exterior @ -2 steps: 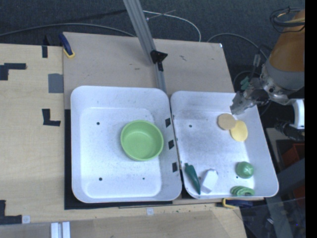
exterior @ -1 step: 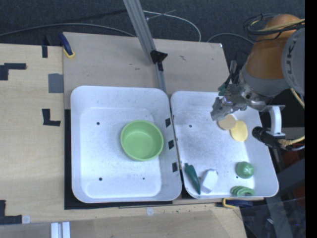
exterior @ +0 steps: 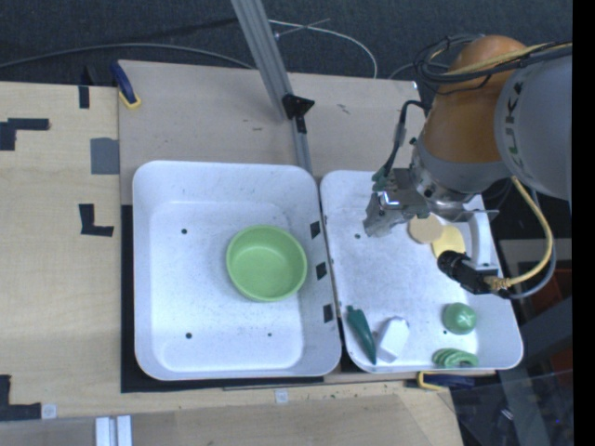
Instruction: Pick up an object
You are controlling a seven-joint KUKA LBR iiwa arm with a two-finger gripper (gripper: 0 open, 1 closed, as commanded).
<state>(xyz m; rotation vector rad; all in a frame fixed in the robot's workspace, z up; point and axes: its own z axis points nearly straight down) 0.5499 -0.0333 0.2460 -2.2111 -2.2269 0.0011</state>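
The left bin [exterior: 158,277] holds a green bowl [exterior: 267,263], upright, a little right of that bin's middle and well apart from its walls. Just right of the left bin, touching it along one side, sits the right bin [exterior: 372,268]. Near the front edge of the right bin lie a dark green slender piece [exterior: 361,334] and, just beside it, a small white block [exterior: 393,336]. Farther right along that front edge sit a green ribbed piece [exterior: 455,358] and, behind it, a small green round object [exterior: 459,318]. The gripper [exterior: 383,214] hangs over the rear part of the right bin, with nothing seen between its parts; how far they are spread cannot be told. Just right of the gripper, under the arm [exterior: 483,110], lies a pale yellow object [exterior: 437,235].
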